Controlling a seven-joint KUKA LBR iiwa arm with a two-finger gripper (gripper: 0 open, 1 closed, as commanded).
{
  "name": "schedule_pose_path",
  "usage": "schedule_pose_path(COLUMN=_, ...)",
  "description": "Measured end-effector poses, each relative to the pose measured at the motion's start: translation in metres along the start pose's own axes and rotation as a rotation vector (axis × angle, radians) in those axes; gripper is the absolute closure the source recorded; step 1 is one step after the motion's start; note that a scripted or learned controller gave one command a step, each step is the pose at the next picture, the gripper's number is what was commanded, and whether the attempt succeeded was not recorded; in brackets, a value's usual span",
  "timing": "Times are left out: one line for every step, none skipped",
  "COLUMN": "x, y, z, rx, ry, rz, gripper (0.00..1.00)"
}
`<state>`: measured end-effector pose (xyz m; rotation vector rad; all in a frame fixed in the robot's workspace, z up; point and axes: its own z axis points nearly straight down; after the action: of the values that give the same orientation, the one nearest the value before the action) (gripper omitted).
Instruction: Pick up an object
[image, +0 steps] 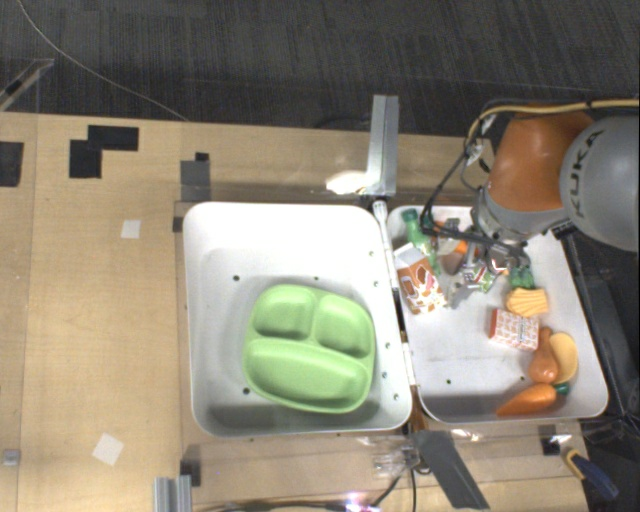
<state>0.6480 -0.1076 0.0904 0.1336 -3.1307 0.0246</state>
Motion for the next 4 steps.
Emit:
schedule_pose_path(x=0.001, y=-0.006, z=0.002, rx=-0.015, ry=0.004, rz=0.030, gripper=0.00)
schedule_pose_path(x=-0.006, y=-0.006, z=-0.012, rx=-0.007, ry=-0.028, rz=0.029, gripper=1.00)
schedule_pose_path(x=-0.021, y=-0.020, z=-0.110, rx=-0.016, ry=-0.020, rz=0.247, gripper=1.00)
schedule_pose_path(x=-0.001, y=0.003, z=-0.181, rx=-0.018, ry=-0.015, rz=0.487, gripper=1.00)
